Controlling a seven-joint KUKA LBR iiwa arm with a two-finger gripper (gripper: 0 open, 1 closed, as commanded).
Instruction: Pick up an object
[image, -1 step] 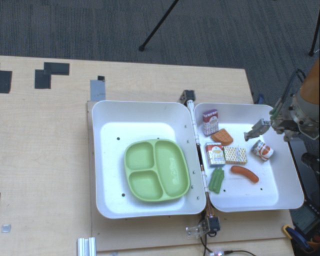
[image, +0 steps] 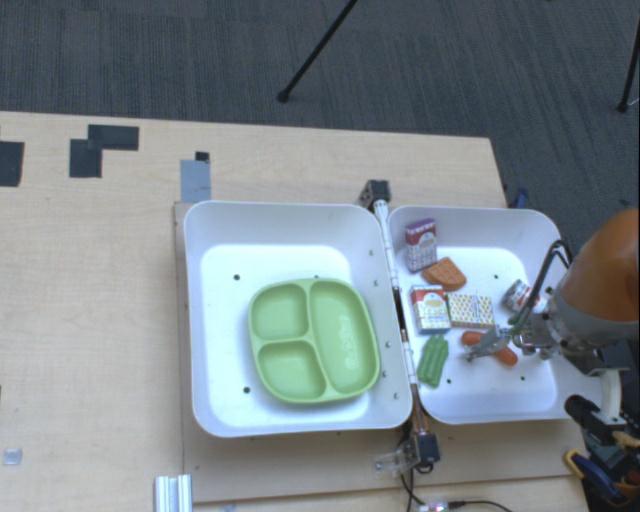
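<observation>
Gripper (image: 487, 345) sits low inside the right bin (image: 540, 400), reaching in from the right edge of the camera view; whether it is spread or closed cannot be told — its tip is small and dark against the clutter. Its tip lies over or just beside an orange-red carrot-like piece (image: 490, 347); contact cannot be confirmed, and nothing is visibly held.

Right bin contents, noted in turn: a small maroon-and-white carton (image: 421, 243) near the far wall; an orange wedge-shaped item (image: 444, 273) just below it; a red-and-white printed box (image: 431, 308) and a pale patterned packet (image: 470, 310) side by side at mid-bin; a green pickle-like vegetable (image: 433, 360) close to the divider between the bins; a small silvery item (image: 515, 295) toward the right, near the arm's cable.

Left bin (image: 215, 330) holds a light green three-compartment plate (image: 314, 340), lying flat near its middle.

Both bins rest on the pale wooden bench (image: 90, 320).
</observation>
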